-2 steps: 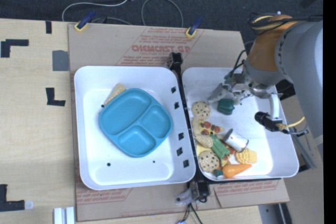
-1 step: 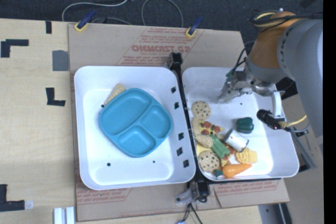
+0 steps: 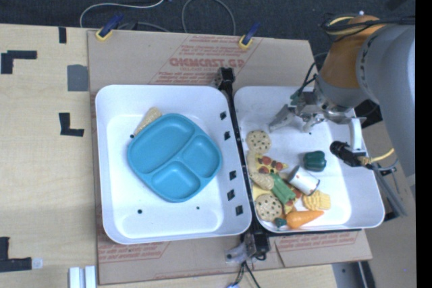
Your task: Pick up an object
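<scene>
Toy food lies heaped in the lower part of the right bin point(image 3: 337, 94): cookies point(image 3: 258, 140), a green pepper point(image 3: 314, 160), a small white cylinder point(image 3: 305, 181), a corn piece point(image 3: 317, 199) and a carrot point(image 3: 304, 218). These look like light, stiff plastic pieces, likely smooth and apt to slip. The pepper sits a little apart from the rest, so its rounded sides seem the easiest place to take hold. The gripper point(image 3: 302, 119) hangs over the upper, bare part of that bin; its fingers look spread, with nothing between them. The carrot and corn lie close to the bin's lower wall, leaving little room. A blue divided plate point(image 3: 174, 157) rests in the left bin point(image 3: 115, 145).
</scene>
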`<state>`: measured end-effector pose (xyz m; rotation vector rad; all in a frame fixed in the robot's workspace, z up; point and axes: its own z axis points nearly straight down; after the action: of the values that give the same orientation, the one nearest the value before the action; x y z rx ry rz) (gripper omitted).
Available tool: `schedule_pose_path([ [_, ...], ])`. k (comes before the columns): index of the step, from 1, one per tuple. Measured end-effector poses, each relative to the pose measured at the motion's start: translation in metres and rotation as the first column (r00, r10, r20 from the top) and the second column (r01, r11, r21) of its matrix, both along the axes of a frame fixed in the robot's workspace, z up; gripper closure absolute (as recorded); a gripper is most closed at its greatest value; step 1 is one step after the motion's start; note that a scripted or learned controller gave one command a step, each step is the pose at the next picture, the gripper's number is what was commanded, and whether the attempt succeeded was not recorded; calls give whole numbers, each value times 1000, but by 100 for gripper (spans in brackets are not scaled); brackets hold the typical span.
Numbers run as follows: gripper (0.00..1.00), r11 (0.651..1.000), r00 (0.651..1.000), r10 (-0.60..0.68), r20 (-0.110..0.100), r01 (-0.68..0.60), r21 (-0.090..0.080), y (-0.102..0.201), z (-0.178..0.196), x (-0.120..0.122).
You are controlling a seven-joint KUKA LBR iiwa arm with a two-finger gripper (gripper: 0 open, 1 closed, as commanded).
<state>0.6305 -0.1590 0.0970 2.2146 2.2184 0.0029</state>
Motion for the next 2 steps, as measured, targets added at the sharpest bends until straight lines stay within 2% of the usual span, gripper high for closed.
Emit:
schedule_pose_path([
  [1, 0, 1000, 1000, -4, 1, 4, 1, -43, -9, -56],
  [2, 0, 1000, 1000, 0, 6, 0, -2, -42, -8, -91],
])
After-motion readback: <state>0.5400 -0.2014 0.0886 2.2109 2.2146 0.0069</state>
